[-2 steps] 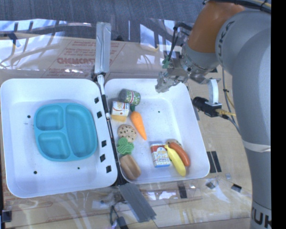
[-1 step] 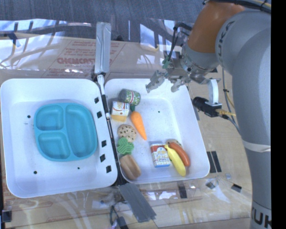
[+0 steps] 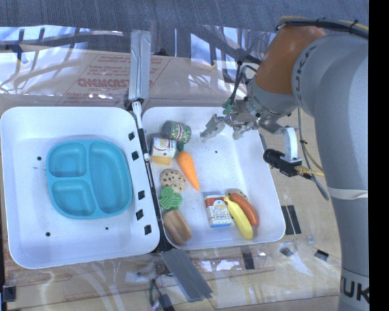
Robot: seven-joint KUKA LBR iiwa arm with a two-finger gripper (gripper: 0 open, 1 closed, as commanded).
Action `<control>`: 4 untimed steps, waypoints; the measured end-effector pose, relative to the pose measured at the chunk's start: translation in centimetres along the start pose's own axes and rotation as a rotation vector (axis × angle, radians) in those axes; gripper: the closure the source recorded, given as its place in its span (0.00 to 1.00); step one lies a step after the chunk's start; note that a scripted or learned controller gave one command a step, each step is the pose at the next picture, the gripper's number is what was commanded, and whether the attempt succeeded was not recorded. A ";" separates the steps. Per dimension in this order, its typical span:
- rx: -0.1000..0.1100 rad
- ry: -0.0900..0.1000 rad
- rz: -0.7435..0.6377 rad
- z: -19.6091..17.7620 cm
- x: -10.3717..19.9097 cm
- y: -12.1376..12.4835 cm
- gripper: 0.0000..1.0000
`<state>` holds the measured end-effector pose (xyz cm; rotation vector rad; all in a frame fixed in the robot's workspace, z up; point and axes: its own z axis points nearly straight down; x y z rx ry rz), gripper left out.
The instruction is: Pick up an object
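The right bin (image 3: 259, 167) holds several toy foods. A green can (image 3: 176, 132) lies at its far left, with a small yellow carton (image 3: 163, 150) just below it and an orange carrot (image 3: 188, 169) beside that. A cookie (image 3: 172, 179), a green leafy piece (image 3: 170, 199) and a brown bread roll (image 3: 176, 226) line the left wall. Near the front sit a small red-and-white box (image 3: 217, 211), a banana (image 3: 239, 218) and a hot dog (image 3: 246, 208). My gripper (image 3: 215, 126) hovers over the bin's far side, right of the can, with nothing seen between its fingers.
The left bin (image 3: 19, 173) holds a blue divided plate (image 3: 89, 177). A metal bar (image 3: 139, 63) stands behind the divider between the bins. My arm (image 3: 311, 76) crosses the right bin's far right corner.
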<state>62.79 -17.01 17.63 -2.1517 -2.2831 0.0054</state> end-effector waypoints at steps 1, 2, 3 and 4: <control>-0.013 -0.003 -0.054 7.0 2.4 -0.4 0.00; -0.002 0.000 -0.148 8.5 6.4 -2.4 0.00; -0.004 -0.001 -0.144 8.4 4.2 0.2 0.00; -0.001 0.000 -0.190 8.5 3.6 -1.3 0.00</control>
